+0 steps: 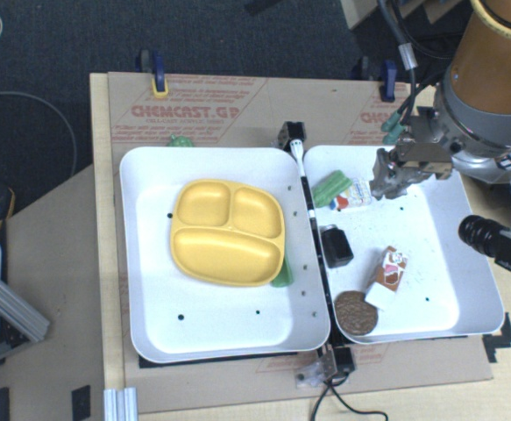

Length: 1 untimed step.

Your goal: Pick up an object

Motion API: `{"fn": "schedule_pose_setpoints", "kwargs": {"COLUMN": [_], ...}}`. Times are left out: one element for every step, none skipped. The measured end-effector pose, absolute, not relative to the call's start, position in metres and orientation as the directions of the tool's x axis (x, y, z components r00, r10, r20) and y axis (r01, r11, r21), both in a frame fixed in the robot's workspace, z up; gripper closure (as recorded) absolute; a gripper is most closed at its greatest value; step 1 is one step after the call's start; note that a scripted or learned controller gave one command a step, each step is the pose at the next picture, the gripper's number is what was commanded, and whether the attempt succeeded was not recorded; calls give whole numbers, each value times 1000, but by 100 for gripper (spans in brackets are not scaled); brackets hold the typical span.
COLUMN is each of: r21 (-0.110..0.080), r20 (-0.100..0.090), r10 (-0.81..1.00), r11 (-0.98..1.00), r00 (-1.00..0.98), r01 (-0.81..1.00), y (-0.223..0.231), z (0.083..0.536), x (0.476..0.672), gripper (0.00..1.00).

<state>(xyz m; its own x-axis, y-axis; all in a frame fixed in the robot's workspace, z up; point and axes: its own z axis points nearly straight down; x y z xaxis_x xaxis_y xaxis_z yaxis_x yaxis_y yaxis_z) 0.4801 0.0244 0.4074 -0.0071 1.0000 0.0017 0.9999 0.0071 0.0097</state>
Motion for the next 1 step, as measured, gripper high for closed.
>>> {"fn": "schedule_pose_setpoints", "kwargs": {"r21": [-5], "r20": [0], "r10": [1000], "r11": [3], "r00": [-3], "r01": [1000], "y": [51], "z": [366], "x": [479], "gripper": [100]}}
